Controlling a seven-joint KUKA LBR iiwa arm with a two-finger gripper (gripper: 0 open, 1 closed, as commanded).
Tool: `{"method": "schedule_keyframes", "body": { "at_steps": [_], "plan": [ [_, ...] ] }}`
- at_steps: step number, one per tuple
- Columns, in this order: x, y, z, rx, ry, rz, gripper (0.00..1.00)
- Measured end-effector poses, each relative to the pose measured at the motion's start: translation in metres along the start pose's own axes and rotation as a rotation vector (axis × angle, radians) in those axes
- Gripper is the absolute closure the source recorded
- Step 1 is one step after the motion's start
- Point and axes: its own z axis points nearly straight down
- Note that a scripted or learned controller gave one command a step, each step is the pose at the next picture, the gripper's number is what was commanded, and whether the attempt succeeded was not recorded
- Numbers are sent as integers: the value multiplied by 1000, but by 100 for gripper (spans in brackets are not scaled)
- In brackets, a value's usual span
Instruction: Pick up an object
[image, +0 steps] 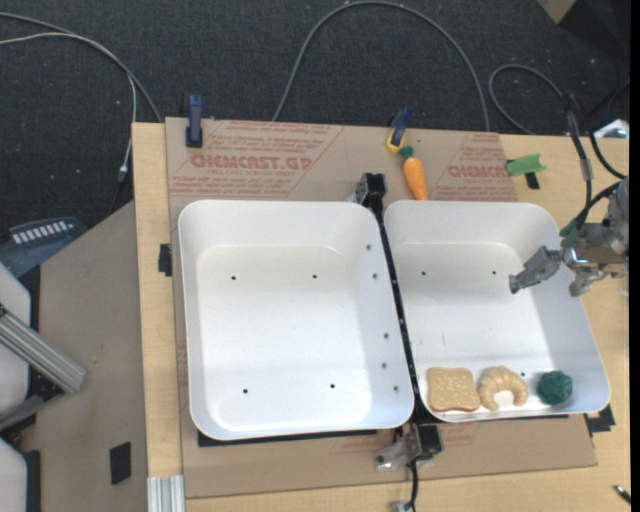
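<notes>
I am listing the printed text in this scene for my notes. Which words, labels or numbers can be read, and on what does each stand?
"CHEMCAST GP": red print on the brown board behind the left bin, partly blurred.
Smaller red lines beneath it: too blurred to read.
Red print behind the right bin: too blurred to read.

Grey metal fingers (530, 270), angular, dull; silvery wrist block behind; thin dark cables above.

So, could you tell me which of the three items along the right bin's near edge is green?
The round green item, rightmost of the row, by the bin's corner; the other two are tan.
</notes>
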Motion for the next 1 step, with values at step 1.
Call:
{"method": "schedule_keyframes", "body": {
  "at_steps": [1],
  "plan": [
    [-20,5,116,10,2,1,0]
  ]
}}
